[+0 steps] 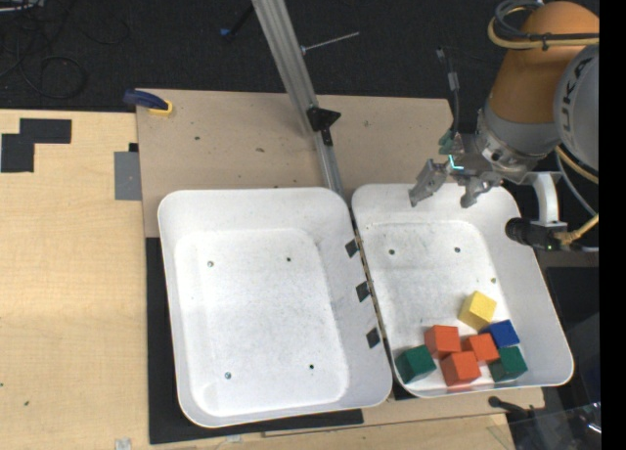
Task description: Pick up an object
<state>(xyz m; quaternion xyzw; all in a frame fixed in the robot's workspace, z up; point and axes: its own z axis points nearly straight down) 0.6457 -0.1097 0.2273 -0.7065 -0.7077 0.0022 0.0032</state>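
- Gripper [449,187]: poised over the far rim of the right bin [430,243], fingers spread wide with nothing between them.
- Blocks: clustered in the near right corner of that bin, well apart from the gripper: yellow block [479,308], blue block [504,333], orange blocks [460,352], green blocks [416,363].
- Risk: the blocks touch one another, so a descending finger may land on a neighbour rather than beside the target.
- Risk: the bin wall just beside the cluster could block one finger.
- Left bin [254,301]: bare.

Dark floor [147,18] w/ cables, light wood bench [59,272].
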